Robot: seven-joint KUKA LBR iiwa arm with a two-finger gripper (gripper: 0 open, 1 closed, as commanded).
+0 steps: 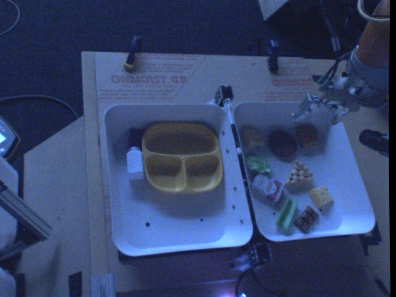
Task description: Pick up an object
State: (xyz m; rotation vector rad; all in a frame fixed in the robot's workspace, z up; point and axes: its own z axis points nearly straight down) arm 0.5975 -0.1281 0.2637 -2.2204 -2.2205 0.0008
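Overhead, jaws (320,109) near right bin's (354,184) far rim.

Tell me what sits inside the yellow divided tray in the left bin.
The yellow tray shows nothing in its three compartments; the dim light could hide something small. A white bottle stands beside its left edge, outside it. Whatever lies under the tray is covered.

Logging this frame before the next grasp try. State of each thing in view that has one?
gripper: above the right bin's far edge, carrying nothing that I can see
yellow tray: flat in left bin, compartments bare
white bottle: beside the tray's left edge
green pod: lying flat in right bin
chocolate square: lying flat, beside the pod
cheese wedge: resting in right bin, untouched
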